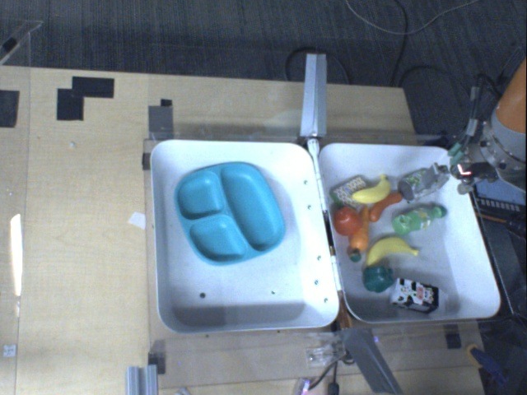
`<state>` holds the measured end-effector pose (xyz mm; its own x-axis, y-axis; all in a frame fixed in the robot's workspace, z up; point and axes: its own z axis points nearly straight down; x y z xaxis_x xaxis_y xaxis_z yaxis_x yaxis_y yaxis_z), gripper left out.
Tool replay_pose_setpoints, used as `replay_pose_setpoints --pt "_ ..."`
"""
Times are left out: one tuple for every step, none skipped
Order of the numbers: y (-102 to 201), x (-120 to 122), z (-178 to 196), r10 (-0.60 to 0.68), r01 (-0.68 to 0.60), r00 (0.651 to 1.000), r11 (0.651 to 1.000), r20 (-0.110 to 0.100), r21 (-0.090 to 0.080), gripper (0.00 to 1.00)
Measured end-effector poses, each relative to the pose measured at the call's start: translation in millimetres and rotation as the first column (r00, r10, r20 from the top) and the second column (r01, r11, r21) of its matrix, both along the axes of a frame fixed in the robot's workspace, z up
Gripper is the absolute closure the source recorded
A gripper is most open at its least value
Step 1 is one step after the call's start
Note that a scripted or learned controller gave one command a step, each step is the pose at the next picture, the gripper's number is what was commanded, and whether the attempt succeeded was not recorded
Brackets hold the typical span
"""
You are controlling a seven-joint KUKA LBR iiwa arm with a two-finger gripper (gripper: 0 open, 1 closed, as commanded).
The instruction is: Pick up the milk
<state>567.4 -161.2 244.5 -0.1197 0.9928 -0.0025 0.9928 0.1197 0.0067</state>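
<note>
Milk carton, boxy and cow-patterned, lies flat; fingers seemingly blurred, state unclear.

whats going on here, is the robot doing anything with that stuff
A grey robot arm reaches in at the right, its end effector over the far right corner of the right bin. That bin holds toy groceries; the milk, a black-and-white carton, lies untouched near the bin's near edge, beside a teal item. The left bin holds a blue divided plate.

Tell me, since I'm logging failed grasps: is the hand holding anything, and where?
Cannot be told: the hand sits at the right bin's far edge, too blurred to show anything gripped.
</note>
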Motion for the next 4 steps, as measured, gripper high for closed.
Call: replay_pose_setpoints --pt "1.0 2.0 11.8 0.004 -0.004 1.000 1.000 0.006 0.000 1.00" --pt "1.0 2.0 11.6 0.003 -0.003 1.000 1.000 0.006 0.000 0.00" --pt "10.7 -20.2 -106.8 0.149 -0.149 0.989 0.989 -0.005 0.002 0.00" --pt "-12.6 33.1 -148.4 0.204 -0.204 0.979 0.979 0.001 -0.001 0.00"
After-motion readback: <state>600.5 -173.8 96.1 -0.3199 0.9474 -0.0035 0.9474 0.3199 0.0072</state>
